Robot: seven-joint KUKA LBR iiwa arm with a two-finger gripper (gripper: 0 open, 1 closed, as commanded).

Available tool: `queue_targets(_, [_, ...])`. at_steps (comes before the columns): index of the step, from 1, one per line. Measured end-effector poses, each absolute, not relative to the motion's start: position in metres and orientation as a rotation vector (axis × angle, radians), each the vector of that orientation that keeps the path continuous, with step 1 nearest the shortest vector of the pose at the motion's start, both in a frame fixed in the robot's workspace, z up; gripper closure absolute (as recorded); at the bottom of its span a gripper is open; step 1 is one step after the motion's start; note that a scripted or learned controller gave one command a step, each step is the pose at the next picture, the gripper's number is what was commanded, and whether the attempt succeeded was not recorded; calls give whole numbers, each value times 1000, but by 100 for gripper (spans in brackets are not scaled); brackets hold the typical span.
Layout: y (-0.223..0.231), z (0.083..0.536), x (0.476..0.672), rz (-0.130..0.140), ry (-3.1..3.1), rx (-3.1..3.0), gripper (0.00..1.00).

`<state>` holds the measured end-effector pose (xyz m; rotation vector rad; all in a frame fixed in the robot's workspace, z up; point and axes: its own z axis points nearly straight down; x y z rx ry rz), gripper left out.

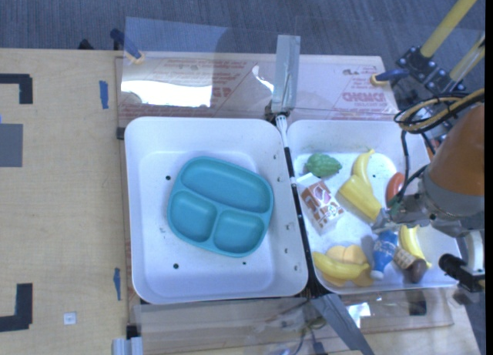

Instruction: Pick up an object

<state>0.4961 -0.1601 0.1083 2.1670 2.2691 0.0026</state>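
Arm over the right bin, above the blue bottle.
We see the gripper just above that bottle, bananas just left of it; the jaws' state we cannot tell.

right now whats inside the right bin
In the right bin: a green leafy piece, a yellow banana-like toy, a snack packet, a blue bottle and another banana. The arm covers the bin's right side.
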Motion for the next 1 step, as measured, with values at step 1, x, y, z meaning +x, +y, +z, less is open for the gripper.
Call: queue_targets(1, [-75, 187, 515, 9, 2278, 2160, 100])
